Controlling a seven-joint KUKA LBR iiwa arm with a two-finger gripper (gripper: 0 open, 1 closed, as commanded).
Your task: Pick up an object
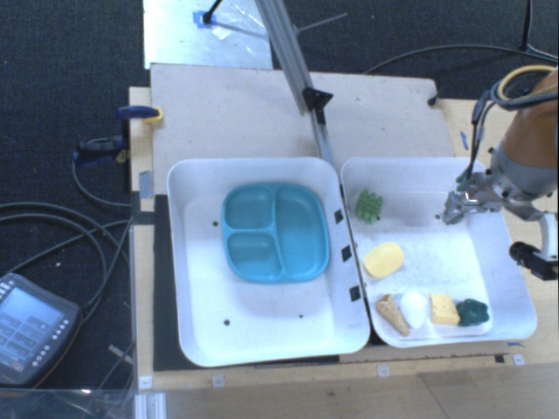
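Half cut off at right: arm [528,138]; gripper [460,208] small and blurred above right bin [515,269], grip state impossible to tell. Left bin [192,260] holding teal divided plate [275,232]. Right bin holding yellow lemon-like piece [383,259], green broccoli-like piece [369,205], then tan cone [392,313], white egg [413,308], yellow block [444,309], dark green piece [472,312] crowded along near wall. Bare floor mid-bin.

Dark carpeted floor [61,51] surrounds the pale wooden table [236,112]; black cables [52,225] trail across it; a handheld control pendant [31,330] lies far left of the fingers.
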